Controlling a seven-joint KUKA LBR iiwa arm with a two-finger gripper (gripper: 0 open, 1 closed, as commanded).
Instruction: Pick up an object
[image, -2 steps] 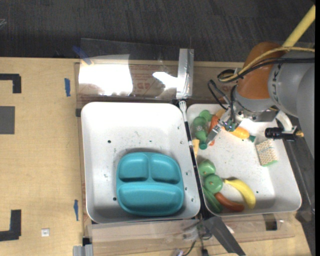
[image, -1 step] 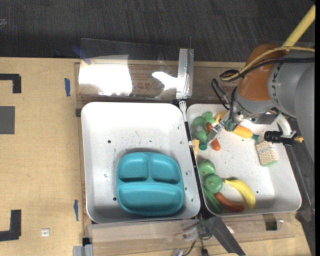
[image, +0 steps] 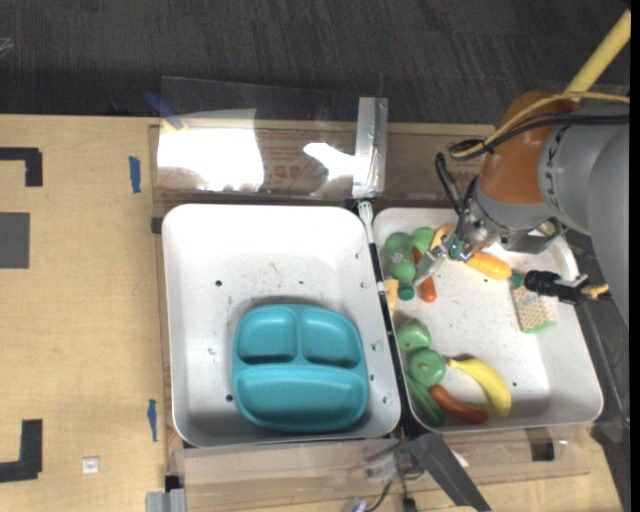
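**Pick status: end effector low in right bin, nothing confirmed held**

End effector (image: 450, 247) sits at the far-left part of the right shallow white bin (image: 570, 395), just beside a cluster of small green rounded plastic toy pieces (image: 402, 252). Can't tell from this angle what state it's in, and no object is visibly held, so I'm not claiming a grasp.

Contents of the right bin:
- small orange carrot-shaped toy (image: 489, 266), just right of my end effector
- small orange-red piece (image: 428, 290) just below the green cluster
- pale mesh-patterned sponge-like block (image: 537, 312) near the right wall
- yellow plastic banana (image: 486, 382) at the near end, touching a red-brown sausage-shaped toy (image: 460, 405) and two green rounded toys (image: 420, 350)

Left shallow white bin (image: 200, 260) holds a teal three-compartment plastic tray (image: 298, 368). Both bins sit on the tan worktop (image: 70, 330).

Likely target, my guess: the green cluster or the carrot, being closest.

Handling judgement: these look like hollow plastic play food, so light, rigid and smooth. Rounded shapes are likely to squirt out of a two-finger pinch. Best to close across the narrow middle of the carrot, square to its long axis. The green pieces are packed against the bin wall, so there's little finger clearance and a risk of nudging the neighbours.
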